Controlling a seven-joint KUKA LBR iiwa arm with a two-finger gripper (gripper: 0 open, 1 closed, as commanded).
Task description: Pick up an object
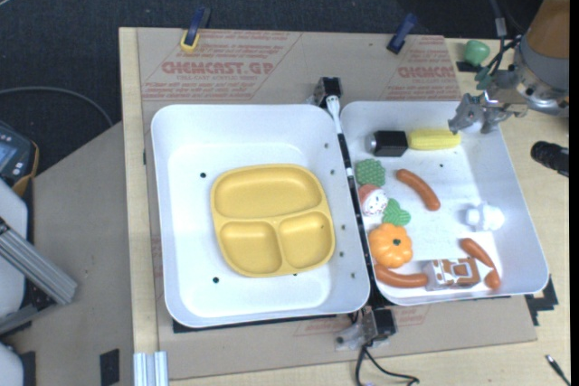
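My gripper (474,117) hangs over the far right corner of the right bin (507,194), just right of a yellow corn cob (433,139) and a black block (390,142). Nothing shows between its fingers. Lower in that bin lie a sausage (419,189), a green piece (369,172), a red and white piece (373,201), an orange pumpkin (391,242), a small white lump (481,215), two more sausages (401,277) (479,259) and a printed card (453,271).
The left bin (181,194) holds a yellow divided plate (271,219). A black divider (344,167) runs between the bins. A green object (476,51) sits on the bench behind the right bin. Clamps (192,30) (402,33) hold the cardboard at the far edge.
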